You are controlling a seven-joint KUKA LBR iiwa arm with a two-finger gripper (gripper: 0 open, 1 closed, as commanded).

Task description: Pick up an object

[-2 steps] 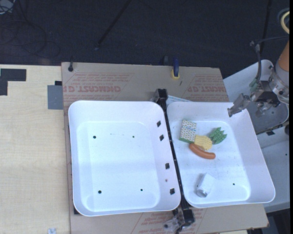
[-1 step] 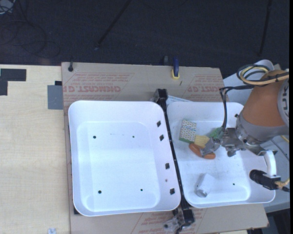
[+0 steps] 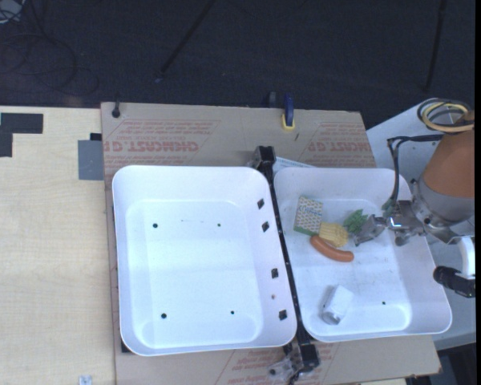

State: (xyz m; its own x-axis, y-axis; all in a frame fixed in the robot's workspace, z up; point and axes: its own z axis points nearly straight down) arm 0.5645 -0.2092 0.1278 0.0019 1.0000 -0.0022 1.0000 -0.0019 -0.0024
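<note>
Five small items, one perhaps broccoli (image 3: pixel 355 219), fill right bin (image 3: pixel 417 315).

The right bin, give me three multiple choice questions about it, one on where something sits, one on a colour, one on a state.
1. Where does the white block lie in the right bin?
A. near its front edge, apart from the other items
B. on top of the yellow piece
C. in its far right corner

2. What colour is the sausage-shaped item?
A. blue
B. orange-red
C. black

3. How does the pincer stand?
A. raised high over the left bin
B. low in the right bin beside the green item
C. parked outside both bins

Answers:
1 A, it lies alone toward the front.
2 B, it is orange-red, just under the yellow piece.
3 B, its tip sits next to the green item.
</note>
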